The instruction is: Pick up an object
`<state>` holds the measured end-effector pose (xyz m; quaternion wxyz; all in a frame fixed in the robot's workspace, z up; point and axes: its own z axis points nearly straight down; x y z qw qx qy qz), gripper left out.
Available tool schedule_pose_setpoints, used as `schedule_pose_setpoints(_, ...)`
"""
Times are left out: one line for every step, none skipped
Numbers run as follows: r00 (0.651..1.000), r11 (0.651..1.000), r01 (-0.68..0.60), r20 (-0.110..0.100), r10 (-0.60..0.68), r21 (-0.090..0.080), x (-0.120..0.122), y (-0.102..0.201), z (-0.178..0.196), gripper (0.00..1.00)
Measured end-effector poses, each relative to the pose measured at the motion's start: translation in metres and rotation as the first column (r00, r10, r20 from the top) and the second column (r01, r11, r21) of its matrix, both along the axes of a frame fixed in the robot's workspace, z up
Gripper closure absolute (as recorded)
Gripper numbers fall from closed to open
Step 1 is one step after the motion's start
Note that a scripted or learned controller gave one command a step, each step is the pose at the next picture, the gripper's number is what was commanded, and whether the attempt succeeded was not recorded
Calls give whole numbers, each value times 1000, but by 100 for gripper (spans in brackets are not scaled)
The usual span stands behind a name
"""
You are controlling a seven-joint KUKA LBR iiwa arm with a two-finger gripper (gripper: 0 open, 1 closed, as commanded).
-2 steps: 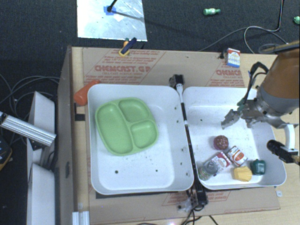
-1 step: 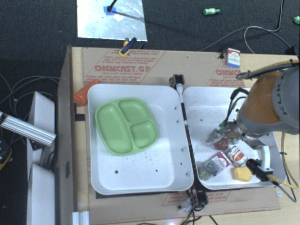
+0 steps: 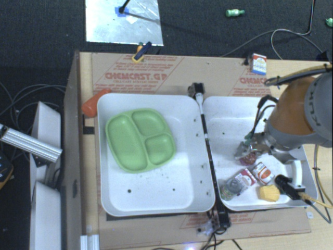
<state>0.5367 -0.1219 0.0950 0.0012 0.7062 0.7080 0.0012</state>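
Nearest in the right bin [image 3: 229,113] lie a yellow block [image 3: 269,193] and a red-white packet [image 3: 263,172]. My gripper [image 3: 248,151] hangs just behind them; I cannot tell its spread. I should centre over one piece, descend straight.

Pale green 3-compartment plastic plate [image 3: 139,139] against the white of the left shallow bin [image 3: 119,202]; yellow foam chunk [image 3: 269,192] and red-and-white labelled packet [image 3: 263,172] against the white of the right shallow bin [image 3: 229,119]. Grey arm with an orange band [image 3: 291,111] above the wrist. Tan cardboard sheet [image 3: 171,72] printed with red lettering, small red, white and blue box [image 3: 258,64] at its far edge.
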Motion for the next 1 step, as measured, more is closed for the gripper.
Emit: schedule_pose_setpoints(1000,1000,-2,0,2,2,6,97,90,100)
